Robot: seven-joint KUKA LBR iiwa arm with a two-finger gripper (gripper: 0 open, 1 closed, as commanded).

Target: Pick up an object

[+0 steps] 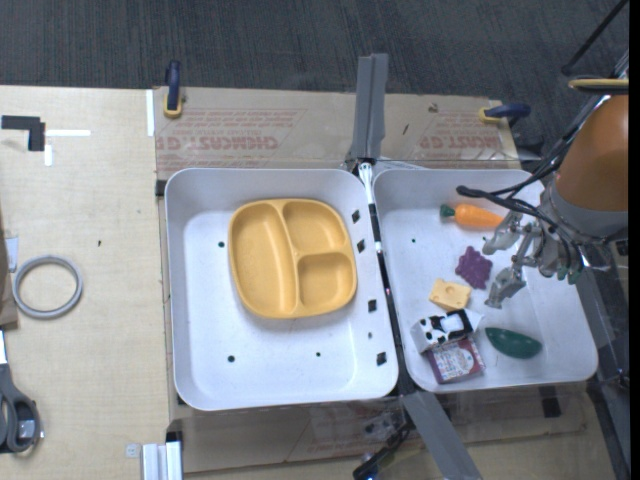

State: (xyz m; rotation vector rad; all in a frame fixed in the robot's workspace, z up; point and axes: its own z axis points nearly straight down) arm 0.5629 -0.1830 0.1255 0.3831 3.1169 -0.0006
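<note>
While hanging over the right bin (570,358), the claw (508,265) stands apart, holding nothing

1. From my remote station I saw a dark grey carpeted floor (250,18) running across the twelve o'clock edge.
2. A pale wooden bench top (80,368) filled the nine o'clock side.
3. A sheet of brown cardboard (260,128) with printed lettering lay under the bins, toward twelve o'clock.
4. Two clamps, one at eleven o'clock (173,88) and one at one o'clock (505,114), gripped its far edge.
5. A roll of grey tape (45,286) sat at nine o'clock.
6. Scissors (15,418) lay at eight o'clock.
7. Light was even and soft.
</note>
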